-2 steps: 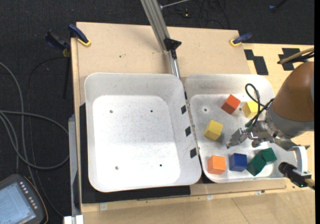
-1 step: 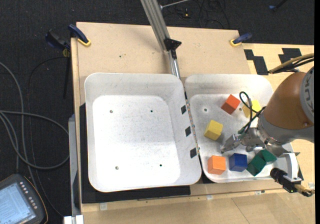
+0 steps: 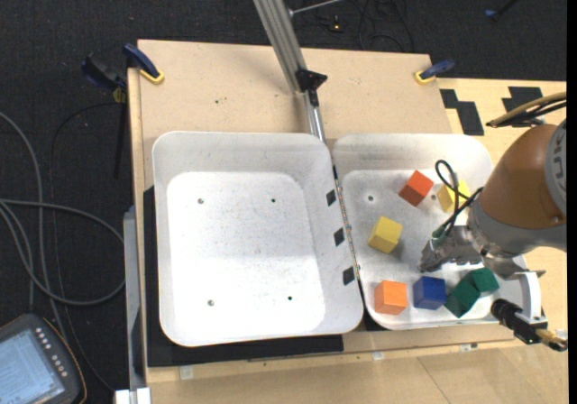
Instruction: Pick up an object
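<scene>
Five blocks (blue block point(image 3: 430, 292) nearest) crowd the end effector point(image 3: 439, 258).

The arm point(image 3: 527, 190) comes in from the right edge of the view, its broad orange band uppermost, the grey wrist below it slanting down and to the left; the gripper point(image 3: 440, 253) hangs low at the wrist's end, left of the band; a black cable loops up beside the wrist.

6 small coloured blocks crowd the right white bin point(image 3: 361, 154); the left white bin point(image 3: 171, 168) offers open floor.
</scene>
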